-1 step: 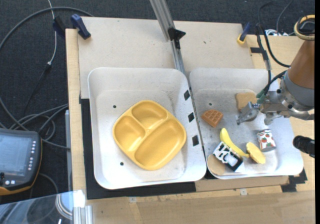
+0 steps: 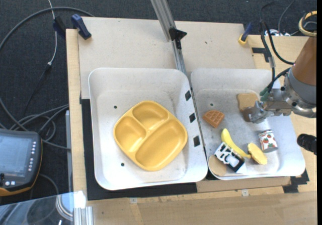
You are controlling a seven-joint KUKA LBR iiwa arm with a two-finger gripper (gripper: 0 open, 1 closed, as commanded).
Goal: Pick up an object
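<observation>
While gripper hovers, perhaps six objects, one plate.

The arm enters from the right edge of the camera view. An orange band wraps the arm above the wrist, and a grey collar follows directly below it. The wrist housing is metallic grey and extends toward the left of the view. The claw sits at the left end of the wrist housing, low over the right-hand bin. A black cable runs along the arm's upper side.
</observation>
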